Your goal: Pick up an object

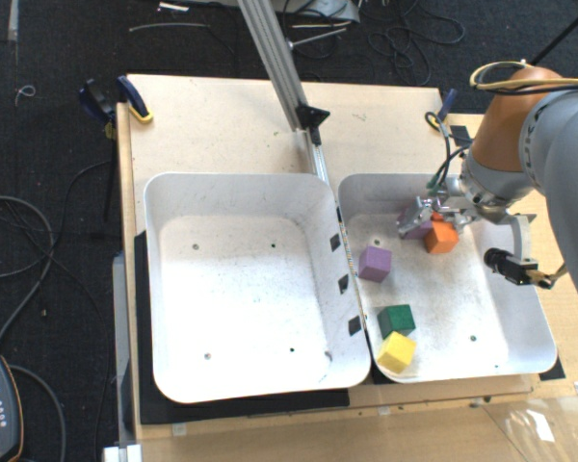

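Four blocks sit in the right bin (520,340). I see the hand (432,221) touching the orange block (441,238); grip state I cannot tell. Grasp stage; next needs a confirmed pinch, then lift.

I count two shallow white bins on my counter (222,133), the left bin (173,210) and the right bin (520,340), side by side. Four blocks lie in the right one: one purple block (374,263), one orange block (442,238), one green block (398,318) and one yellow block (396,352). That makes one block of each colour and one end effector (426,218), mine.
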Robot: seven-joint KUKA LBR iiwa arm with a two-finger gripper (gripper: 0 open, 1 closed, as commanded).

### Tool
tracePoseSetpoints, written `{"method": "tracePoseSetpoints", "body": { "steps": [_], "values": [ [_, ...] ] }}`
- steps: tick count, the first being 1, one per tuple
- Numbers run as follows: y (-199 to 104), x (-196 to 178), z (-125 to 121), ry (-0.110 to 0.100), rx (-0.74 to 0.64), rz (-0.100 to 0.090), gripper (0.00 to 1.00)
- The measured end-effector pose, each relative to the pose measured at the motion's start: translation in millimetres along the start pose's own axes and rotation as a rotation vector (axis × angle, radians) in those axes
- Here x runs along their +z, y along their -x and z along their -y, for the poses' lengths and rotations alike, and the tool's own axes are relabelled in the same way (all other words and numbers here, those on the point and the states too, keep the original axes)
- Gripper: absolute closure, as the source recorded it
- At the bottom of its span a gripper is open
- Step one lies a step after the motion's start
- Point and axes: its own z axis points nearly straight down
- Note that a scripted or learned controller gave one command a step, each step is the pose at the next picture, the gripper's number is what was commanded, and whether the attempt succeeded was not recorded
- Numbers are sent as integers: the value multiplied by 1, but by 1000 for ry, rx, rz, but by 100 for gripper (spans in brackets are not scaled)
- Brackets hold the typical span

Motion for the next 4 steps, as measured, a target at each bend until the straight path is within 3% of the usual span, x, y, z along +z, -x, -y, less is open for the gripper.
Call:
{"method": "tracePoseSetpoints", "body": {
  "steps": [1, 2, 3, 4],
  "values": [
    [0, -10, 1, 0, 0, 0, 100],
    [11, -1, -30, -67, 9, -17, 100],
    [-85, -103, 8, 2, -4, -5, 100],
    [-81, -98, 10, -6, 3, -3, 0]
  ]
}}
